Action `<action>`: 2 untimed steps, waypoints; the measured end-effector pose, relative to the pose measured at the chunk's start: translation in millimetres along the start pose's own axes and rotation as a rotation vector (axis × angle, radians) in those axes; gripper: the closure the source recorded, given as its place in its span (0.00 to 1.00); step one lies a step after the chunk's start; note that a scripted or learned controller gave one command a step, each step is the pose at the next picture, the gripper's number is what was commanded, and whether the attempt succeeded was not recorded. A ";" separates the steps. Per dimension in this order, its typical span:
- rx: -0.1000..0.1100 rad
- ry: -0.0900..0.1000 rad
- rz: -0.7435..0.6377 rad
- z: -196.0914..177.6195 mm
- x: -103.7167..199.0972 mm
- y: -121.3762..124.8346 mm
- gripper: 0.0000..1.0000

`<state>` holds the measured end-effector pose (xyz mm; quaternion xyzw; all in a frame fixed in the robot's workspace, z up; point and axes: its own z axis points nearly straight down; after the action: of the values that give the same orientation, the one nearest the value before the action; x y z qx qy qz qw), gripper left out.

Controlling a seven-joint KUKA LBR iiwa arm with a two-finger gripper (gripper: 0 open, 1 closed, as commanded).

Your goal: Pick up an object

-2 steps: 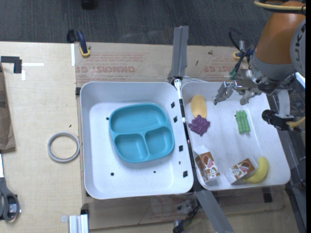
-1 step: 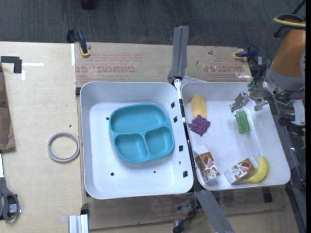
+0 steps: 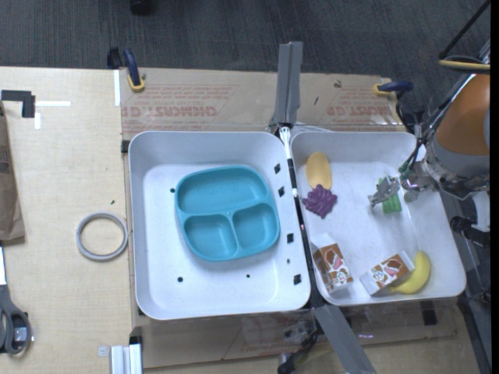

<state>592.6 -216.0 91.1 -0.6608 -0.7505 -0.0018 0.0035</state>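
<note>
Hand (image 3: pixel 387 194) sat over right bin (image 3: pixel 355 162), state could not be told; small green object (image 3: pixel 391 204) touched it, long axis unreadable. Banana (image 3: pixel 415 275) lay toward bin's near-right corner.

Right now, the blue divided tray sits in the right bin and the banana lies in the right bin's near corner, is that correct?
Not quite: the camera view shows the blue divided tray in the left bin. The banana does lie in the right bin's near corner.

Glossy blue plastic tray (image 3: pixel 226 222), smooth white bins (image 3: pixel 156 287), cardboard backing (image 3: pixel 195 100)
</note>
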 end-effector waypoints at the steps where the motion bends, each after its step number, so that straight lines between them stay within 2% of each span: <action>1: -0.003 -0.005 0.004 -10.2 -2.1 0.3 1.00; 2: -0.002 -0.008 0.068 -14.1 4.4 2.1 1.00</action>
<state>594.2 -211.4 105.2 -0.6861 -0.7275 0.0002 0.0001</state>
